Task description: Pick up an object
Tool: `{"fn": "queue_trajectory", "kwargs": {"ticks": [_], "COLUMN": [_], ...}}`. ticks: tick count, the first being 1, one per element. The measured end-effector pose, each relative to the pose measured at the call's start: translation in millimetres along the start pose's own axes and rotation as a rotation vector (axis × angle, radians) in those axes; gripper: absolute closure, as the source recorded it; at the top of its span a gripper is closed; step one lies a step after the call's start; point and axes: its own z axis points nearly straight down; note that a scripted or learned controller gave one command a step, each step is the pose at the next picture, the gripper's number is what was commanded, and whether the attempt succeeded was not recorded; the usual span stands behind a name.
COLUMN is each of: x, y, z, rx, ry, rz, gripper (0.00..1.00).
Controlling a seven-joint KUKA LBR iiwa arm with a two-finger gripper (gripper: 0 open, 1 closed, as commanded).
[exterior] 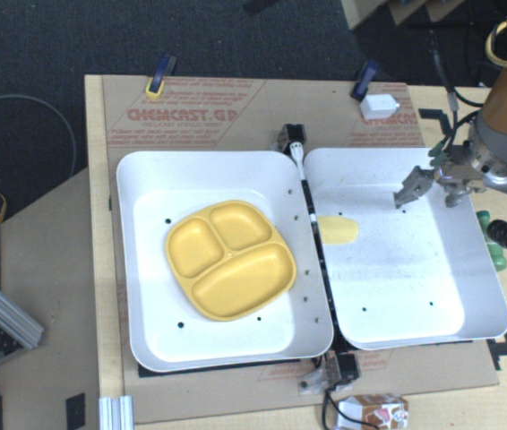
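Observation:
A yellow divided plate (229, 260) with three compartments lies in the left bin (141, 195). A small pale yellow object (338, 230) rests in the right bin (433, 276), close to its left wall. My gripper (432, 189) hangs over the upper right part of the right bin, to the right of the small yellow object and apart from it. Its two fingers are spread, and nothing shows between them.
The bins sit side by side on a cardboard-covered bench (236, 106). A white block (379, 107) and blue clamps (159, 74) lie at the back edge. Green-tipped tools (495, 240) lie beside the right bin's right rim.

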Motion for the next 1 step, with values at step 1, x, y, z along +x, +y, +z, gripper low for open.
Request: {"fn": "queue_trajectory", "kwargs": {"ticks": [1], "x": [74.5], "y": [-46.6], "z": [-11.7], "rx": [0.004], "ry": [0.004], "rz": [-0.006], "gripper": [0.0]}}
